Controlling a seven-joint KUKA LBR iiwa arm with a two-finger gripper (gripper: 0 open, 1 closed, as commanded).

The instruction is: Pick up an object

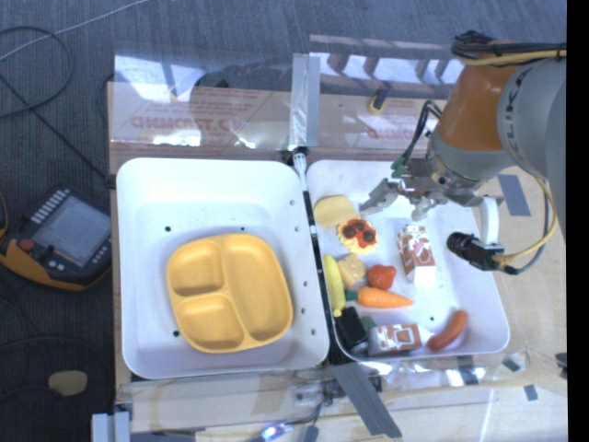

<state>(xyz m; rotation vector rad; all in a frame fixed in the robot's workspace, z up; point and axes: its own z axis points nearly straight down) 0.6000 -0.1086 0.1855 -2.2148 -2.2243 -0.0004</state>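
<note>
- The gripper [402,196] hangs over the far part of the right bin [488,311], its two fingers spread wide, one toward the bin's far-left corner, the other nearer the middle.
- Nothing sits between the jaws; whether the tips touch the bin floor I cannot tell.
- Just below the fingers lie a small pizza slice [358,235] and a red-and-white carton [416,250].
- Along the bin's left edge: a pale yellow wedge [335,210], a banana [333,282], a cheese cube [352,269].
- Toward the near edge: a tomato [381,275], a carrot [384,297], a brown carton [396,338], a sausage [447,331].
- The left bin [138,247] holds a yellow divided plate [228,292] in its middle.
</note>
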